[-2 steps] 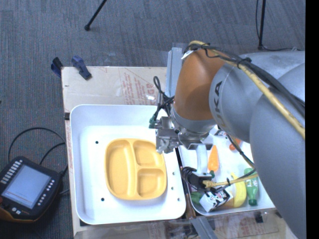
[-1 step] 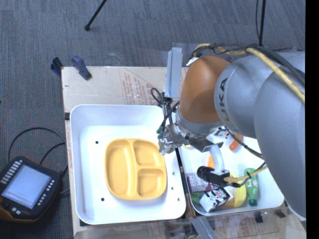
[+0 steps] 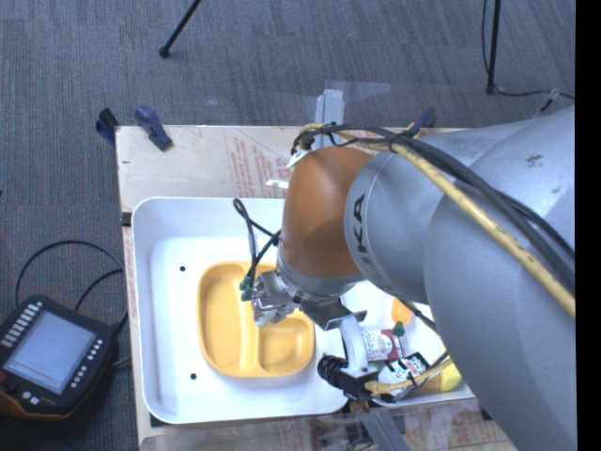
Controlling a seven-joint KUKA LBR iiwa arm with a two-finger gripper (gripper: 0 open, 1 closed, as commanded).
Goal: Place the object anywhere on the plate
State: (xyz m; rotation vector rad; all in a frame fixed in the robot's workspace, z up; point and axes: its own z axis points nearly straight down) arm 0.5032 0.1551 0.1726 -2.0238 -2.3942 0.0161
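Observation:
A yellow divided plate [image 3: 225, 332] lies in the left white bin [image 3: 164, 252]. My gripper [image 3: 268, 308] hangs low over the plate's right side, near the ridge between its compartments. The big orange wrist band and grey arm hide what lies under the gripper, and I cannot see any object in it. In the right bin, partly hidden by the arm, lie a small white bottle with a red label [image 3: 380, 344], an orange piece [image 3: 402, 310] and a yellow item [image 3: 451, 376].
The bins rest on a cardboard-covered bench [image 3: 235, 158] with blue clamps [image 3: 153, 125] at its far left corner. A teach pendant [image 3: 47, 355] lies on the floor to the left. Tripod legs stand on the carpet behind.

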